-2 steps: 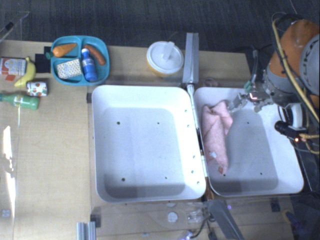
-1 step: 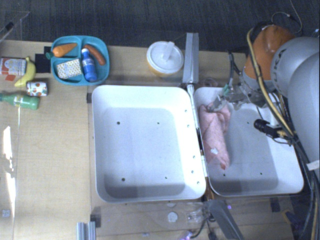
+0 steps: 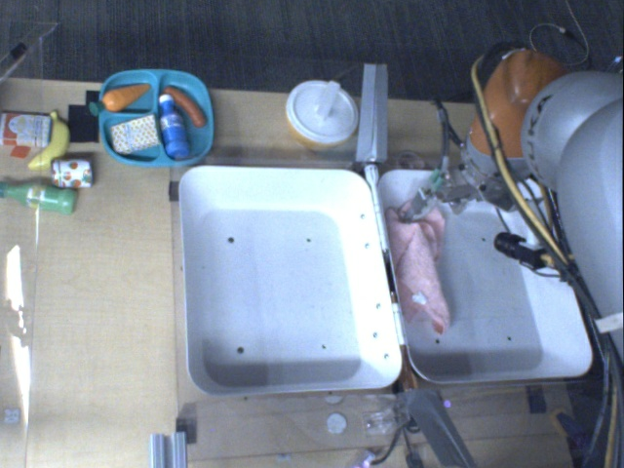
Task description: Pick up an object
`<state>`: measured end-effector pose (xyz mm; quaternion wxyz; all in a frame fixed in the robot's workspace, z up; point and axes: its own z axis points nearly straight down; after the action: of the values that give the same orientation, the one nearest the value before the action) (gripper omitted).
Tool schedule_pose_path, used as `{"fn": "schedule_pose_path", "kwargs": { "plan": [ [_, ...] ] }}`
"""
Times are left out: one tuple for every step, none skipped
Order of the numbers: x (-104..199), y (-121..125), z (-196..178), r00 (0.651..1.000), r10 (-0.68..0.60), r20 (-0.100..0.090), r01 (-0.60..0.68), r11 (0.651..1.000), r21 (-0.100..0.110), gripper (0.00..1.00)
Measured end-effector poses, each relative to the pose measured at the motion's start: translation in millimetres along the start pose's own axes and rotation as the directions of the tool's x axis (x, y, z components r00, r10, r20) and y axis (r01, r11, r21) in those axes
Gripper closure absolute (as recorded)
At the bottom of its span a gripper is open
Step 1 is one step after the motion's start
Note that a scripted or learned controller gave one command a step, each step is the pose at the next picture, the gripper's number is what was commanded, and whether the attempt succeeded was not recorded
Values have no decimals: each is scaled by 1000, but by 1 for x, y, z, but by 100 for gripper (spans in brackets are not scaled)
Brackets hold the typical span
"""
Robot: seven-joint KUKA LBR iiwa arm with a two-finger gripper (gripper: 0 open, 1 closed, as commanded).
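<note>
A pink cloth (image 3: 421, 266) is seen lying in the right bin (image 3: 507, 354), along its wall at about nine o'clock, and the gripper (image 3: 436, 195) is placed at the cloth's upper end, at about twelve o'clock of it. Whether the cloth is already caught cannot be told, because the tips are too small and blurred here. It is judged that only a loose fold may be pinched, so the soft cloth could be dropped when lifted, or dragged against the bin wall.

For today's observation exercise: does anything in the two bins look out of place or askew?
The pink cloth lies crumpled against the left wall of the right bin, bunched rather than flat. The gripper sits at its upper end. Nothing else stands out.
</note>
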<state>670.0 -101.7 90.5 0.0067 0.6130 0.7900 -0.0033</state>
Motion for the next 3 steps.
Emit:
{"fn": "schedule_pose_path", "kwargs": {
  "plan": [
    [11,-28,-1,999,35,-9,-35,999,-12,0],
    [13,-26,-12,999,35,-12,-35,999,-15,100],
    [13,-26,-12,999,35,-11,-35,999,-15,0]
  ]
}}
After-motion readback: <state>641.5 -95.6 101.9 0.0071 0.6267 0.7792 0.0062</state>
